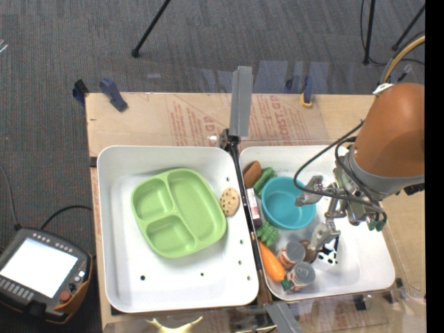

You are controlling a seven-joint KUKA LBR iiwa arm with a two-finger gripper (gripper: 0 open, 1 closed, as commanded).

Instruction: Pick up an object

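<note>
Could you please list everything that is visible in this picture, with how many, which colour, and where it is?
white bins: two, white, side by side on the bench.
divided plate: one, light green, in the left bin.
cookie: one, tan with dark specks, in the left bin at the plate's right edge.
bowl: one, teal, in the right bin.
carrot: one, orange, near the right bin's front left.
small cans: two, grey with labels, front of the right bin.
green toy pieces: a few, left of the bowl.
black-and-white item: one, under the gripper.
handheld screen: one, on the floor at lower left.
arm: one, orange band, from the right.
gripper: one, above the right bin.
</note>
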